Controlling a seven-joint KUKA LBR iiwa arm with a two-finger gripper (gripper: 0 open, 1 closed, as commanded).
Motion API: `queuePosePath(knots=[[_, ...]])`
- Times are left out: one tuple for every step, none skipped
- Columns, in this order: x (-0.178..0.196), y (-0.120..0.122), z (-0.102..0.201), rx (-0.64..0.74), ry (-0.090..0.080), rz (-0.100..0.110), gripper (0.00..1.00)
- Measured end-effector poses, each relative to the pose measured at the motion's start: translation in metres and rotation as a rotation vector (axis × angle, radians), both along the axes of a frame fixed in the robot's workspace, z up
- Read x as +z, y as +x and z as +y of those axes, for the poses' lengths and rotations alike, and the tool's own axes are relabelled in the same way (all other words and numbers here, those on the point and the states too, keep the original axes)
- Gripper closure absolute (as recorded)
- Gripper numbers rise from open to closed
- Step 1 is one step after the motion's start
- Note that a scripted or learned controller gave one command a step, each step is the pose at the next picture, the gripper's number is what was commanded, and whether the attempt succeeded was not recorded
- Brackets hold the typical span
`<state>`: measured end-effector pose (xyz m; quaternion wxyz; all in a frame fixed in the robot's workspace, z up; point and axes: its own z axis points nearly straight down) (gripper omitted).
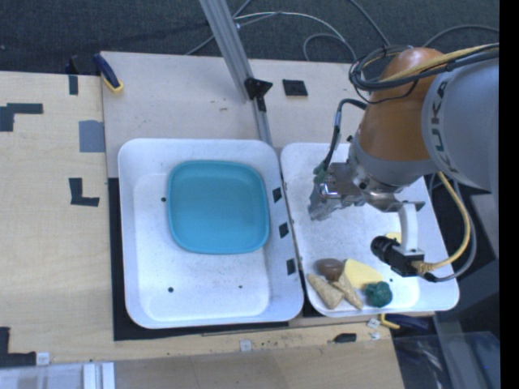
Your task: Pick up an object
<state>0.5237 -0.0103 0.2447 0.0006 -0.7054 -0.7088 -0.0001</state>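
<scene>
The tool [323, 203] hangs over the upper left part of the right bin [300, 217], just inside that bin's left wall, carried by the grey arm [462, 128] with its orange band [397, 112] coming in from the right. The tool points down toward the speckled bin floor. Whether it is open or closed cannot be told from this view; no item is seen in its grasp, and the bin floor directly beneath it is bare.

The loose objects lie together below and slightly right of the tool, well apart from it, along the bin's near edge. Nearest the tool is a brown rounded piece [328, 267]. Just right of that sits a yellow wedge [361, 274], touching or nearly touching it. Below these lie two tan bread-like sticks [332, 292], side by side and angled. A dark green rounded object [378, 295] rests against the lower right of the yellow wedge.

To the tool's left, across the bin walls, the left bin [146, 298] carries a blue square plate [217, 207], lying flat. Both bins rest on the table [49, 217]. A black fitting with yellow cable [397, 255] hangs from the arm, right of and below the tool.
</scene>
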Motion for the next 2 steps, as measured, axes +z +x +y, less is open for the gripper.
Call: queuePosePath(knots=[[0.005, 0.017, 0.046, 0.000, 0.000, 0.000, 1.00], [0.003, 0.036, 0.087, -0.001, 0.000, 0.001, 1.00]])
